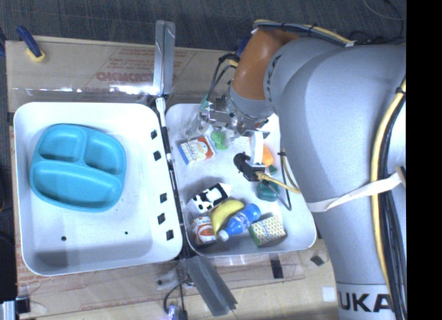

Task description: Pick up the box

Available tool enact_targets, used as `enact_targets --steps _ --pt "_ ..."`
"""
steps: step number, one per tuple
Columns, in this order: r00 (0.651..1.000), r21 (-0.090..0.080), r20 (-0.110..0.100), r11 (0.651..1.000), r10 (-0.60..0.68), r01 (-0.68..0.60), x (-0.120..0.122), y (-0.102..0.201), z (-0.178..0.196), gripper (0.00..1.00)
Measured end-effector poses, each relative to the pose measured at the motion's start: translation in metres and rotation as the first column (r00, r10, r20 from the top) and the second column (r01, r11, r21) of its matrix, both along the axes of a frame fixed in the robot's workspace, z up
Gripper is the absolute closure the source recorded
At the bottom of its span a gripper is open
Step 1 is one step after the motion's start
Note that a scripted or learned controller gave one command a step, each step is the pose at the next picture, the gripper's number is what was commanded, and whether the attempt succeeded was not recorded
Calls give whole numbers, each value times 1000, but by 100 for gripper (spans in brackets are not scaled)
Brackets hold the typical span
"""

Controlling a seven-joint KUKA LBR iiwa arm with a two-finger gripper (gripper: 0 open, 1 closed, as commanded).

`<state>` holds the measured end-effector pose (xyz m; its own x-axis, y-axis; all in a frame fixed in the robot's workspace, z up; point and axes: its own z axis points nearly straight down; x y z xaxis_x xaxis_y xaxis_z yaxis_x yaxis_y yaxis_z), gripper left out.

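Camera view is showing the gripper (222, 119) hovering just beside the box (195, 150); its grip state is unclear.

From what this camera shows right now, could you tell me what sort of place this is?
Probably a robotics lab's bin-picking bench, not a home or shop. A grey industrial arm reaches over two white bins: the right bin holds jumbled small items, the left bin a blue divided tray, on taped cardboard.

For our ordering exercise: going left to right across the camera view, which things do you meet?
Blue divided plastic tray → small white and orange box → yellow plastic banana → green patterned block → grey arm.
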<state>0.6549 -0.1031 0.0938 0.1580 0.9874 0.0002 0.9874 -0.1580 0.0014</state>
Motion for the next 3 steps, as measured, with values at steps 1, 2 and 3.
enact_targets --steps 1,2,3 --pt "998 0 -6 998 -55 55 -41 12 -2 0" --pt "998 1 -17 999 -52 52 -43 12 6 100" --pt "981 1 -3 981 196 -196 -77 93 98 100"
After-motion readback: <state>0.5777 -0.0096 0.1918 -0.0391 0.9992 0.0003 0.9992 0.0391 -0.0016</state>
